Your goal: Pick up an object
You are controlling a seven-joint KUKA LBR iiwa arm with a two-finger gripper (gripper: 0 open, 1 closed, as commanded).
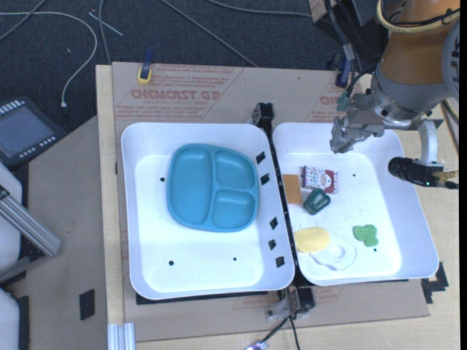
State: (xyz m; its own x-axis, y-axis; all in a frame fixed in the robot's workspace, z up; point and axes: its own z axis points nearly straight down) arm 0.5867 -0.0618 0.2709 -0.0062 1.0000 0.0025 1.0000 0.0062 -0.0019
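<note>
My gripper hangs over the back of the right bin, above and to the right of the objects. Nothing shows between its fingers. Below it lie a red-and-white packet, an orange block and a dark green piece. Nearer the front are a yellow lemon-shaped toy, a white fried-egg toy and a small green leafy toy.
The left bin holds a blue divided plate. A black clip-studded divider runs between the bins. A black cylinder on the arm juts over the right bin's right side. Cables lie beyond the bench.
</note>
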